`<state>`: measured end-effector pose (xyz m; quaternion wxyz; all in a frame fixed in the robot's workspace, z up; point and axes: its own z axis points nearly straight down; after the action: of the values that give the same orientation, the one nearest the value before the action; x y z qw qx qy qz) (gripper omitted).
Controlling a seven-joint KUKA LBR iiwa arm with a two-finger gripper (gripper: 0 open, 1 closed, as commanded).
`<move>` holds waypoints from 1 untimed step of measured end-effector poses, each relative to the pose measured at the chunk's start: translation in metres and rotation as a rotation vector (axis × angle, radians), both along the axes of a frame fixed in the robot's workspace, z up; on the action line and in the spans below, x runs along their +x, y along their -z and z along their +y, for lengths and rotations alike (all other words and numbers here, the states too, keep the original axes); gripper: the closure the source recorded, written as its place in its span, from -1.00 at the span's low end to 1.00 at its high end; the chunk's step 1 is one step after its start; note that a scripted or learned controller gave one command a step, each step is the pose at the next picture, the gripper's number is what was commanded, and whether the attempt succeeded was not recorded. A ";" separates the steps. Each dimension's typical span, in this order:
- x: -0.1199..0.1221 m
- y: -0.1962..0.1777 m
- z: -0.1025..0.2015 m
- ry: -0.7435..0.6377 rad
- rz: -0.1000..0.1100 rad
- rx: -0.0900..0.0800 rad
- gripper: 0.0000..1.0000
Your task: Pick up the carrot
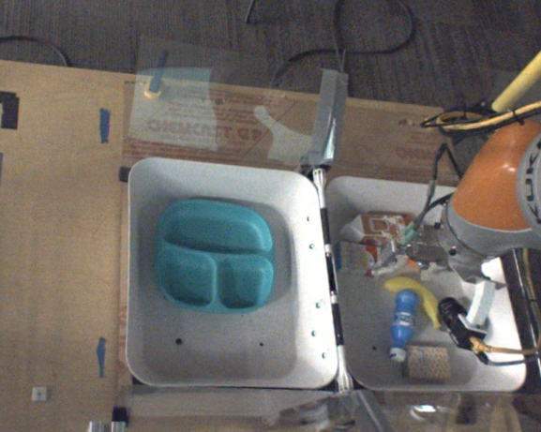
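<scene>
The arm's claw hangs low in the right bin, its opening impossible to judge, over an orange-and-white packet; no carrot can be made out, possibly hidden beneath. A clean pick likely needs clear sight first, with banana, blue bottle and brush crowding close. A teal tray sits in the left bin.

My arm is cut off at 3 o'clock, and it hides part of the snack bag
</scene>
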<state>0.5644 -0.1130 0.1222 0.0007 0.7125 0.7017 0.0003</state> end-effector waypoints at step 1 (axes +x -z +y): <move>0.042 0.034 -0.039 0.034 -0.005 -0.001 -1.00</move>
<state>0.6061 -0.1521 0.0877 0.0028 0.7243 0.6895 0.0019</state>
